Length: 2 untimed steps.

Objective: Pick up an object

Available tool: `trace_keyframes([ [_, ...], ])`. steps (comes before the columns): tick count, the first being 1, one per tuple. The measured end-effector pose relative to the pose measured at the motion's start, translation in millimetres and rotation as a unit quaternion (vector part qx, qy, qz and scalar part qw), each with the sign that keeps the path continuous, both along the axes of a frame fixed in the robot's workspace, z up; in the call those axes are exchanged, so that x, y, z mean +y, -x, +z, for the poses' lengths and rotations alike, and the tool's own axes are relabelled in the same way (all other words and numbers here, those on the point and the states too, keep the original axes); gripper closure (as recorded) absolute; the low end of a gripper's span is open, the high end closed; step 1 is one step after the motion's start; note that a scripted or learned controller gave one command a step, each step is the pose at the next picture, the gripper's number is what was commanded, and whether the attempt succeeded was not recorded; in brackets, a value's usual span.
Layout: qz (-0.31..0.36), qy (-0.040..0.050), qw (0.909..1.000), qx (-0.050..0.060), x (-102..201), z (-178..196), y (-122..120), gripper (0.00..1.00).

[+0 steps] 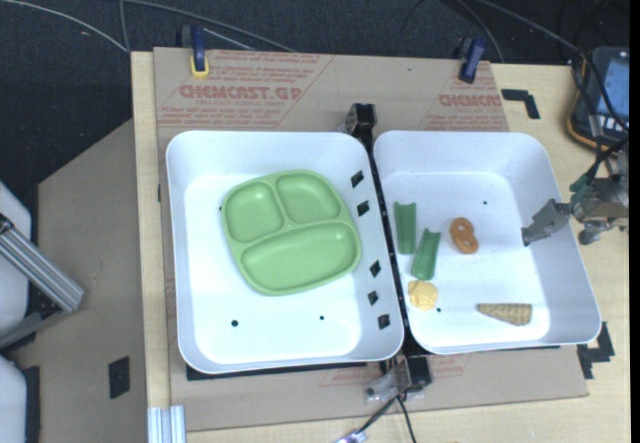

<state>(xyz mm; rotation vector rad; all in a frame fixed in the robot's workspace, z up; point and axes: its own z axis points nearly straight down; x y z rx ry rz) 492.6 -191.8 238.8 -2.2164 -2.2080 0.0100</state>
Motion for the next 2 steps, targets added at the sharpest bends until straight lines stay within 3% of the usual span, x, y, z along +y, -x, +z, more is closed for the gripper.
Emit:
trace_keyframes([
  [1, 0.002, 0.0019, 1.0000, -0.006, 0.4, 6.3, -2.7, 0.00],
  [2, 0.002, 0.0006, 1.0000, -0.004, -1.1, -55.4, -7.4, 0.00],
])
